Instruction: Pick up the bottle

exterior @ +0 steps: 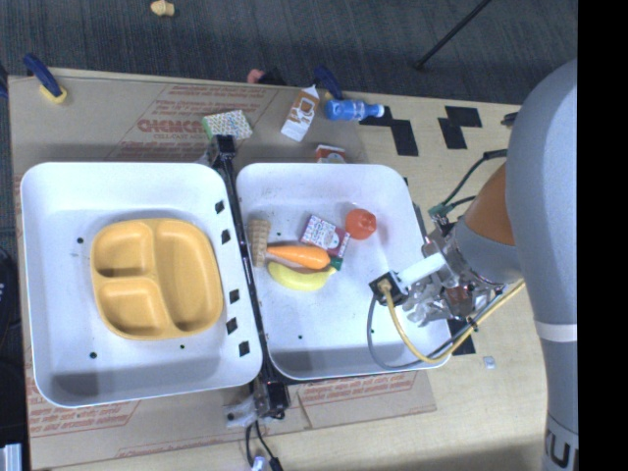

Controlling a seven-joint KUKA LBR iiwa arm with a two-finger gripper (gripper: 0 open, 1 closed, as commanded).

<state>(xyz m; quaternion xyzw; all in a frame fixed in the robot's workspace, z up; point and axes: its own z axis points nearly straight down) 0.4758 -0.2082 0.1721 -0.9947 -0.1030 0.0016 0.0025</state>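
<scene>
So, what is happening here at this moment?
A grey robot arm reaches in from the right, its gripper over the right bin's right edge. That bin holds a carrot, a banana, a small carton and a red ball. The blue bottle lies on the bench beyond the bins, untouched. The left bin holds a yellow divided plate.

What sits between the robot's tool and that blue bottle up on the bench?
In the camera view, between the tool and the blue bottle lie the right bin's corner and bare bench; no objects.
</scene>
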